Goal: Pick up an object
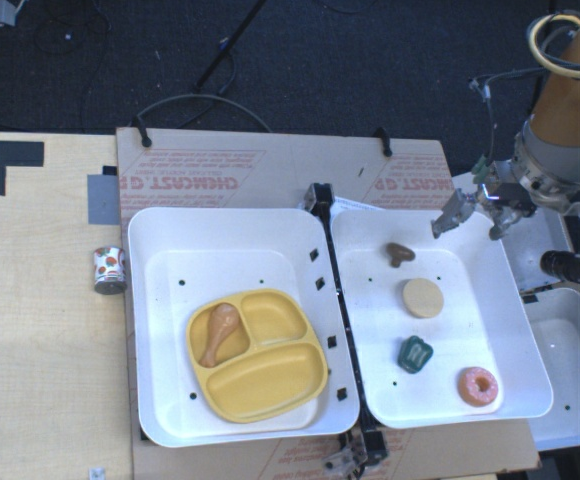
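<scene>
Yellow tray (pixel 270 383) holds a drumstick (pixel 219 333).

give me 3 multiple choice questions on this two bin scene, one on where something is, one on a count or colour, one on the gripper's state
1. Where does the chicken drumstick lie?
A. in the right bin
B. in a compartment of the yellow tray
C. on the bench beside the can

2. How many loose things lie in the right bin?
A. two
B. four
C. six

3. How is the gripper?
A. open, holding nothing
B. shut on the doughnut
C. shut on the green pepper

Answers:
1. B, the drumstick rests in the tray's upper left compartment, in the left bin.
2. B, a brown piece, a cream disc, a green pepper and a pink doughnut.
3. A, its fingers stand spread over the bin's upper right edge with nothing between them.
</scene>
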Robot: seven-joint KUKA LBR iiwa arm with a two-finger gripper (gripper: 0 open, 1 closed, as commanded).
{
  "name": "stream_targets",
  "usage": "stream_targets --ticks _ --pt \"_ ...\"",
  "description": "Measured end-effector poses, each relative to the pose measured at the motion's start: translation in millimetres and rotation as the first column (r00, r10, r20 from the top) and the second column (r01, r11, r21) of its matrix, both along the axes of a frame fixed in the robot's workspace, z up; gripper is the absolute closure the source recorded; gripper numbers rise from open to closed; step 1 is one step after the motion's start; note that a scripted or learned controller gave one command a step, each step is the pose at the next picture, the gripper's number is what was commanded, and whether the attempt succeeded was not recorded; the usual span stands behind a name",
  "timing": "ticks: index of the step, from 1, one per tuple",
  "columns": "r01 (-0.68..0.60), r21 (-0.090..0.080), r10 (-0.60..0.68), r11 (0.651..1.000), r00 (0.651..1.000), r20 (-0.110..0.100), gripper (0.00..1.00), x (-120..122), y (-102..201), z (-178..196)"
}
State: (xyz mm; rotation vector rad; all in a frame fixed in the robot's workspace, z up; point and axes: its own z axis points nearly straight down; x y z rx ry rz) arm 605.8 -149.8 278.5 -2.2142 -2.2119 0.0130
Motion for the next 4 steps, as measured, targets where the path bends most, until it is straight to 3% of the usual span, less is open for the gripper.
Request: stream_targets --ticks 1,4 --pt "-0.002 -0.002 0.002 1.0 1.0 0.011 0.0 2 0 7" --pt "0.0 -0.001 0.0 1.0 1.0 0.006 0.0 -16 5 -165"
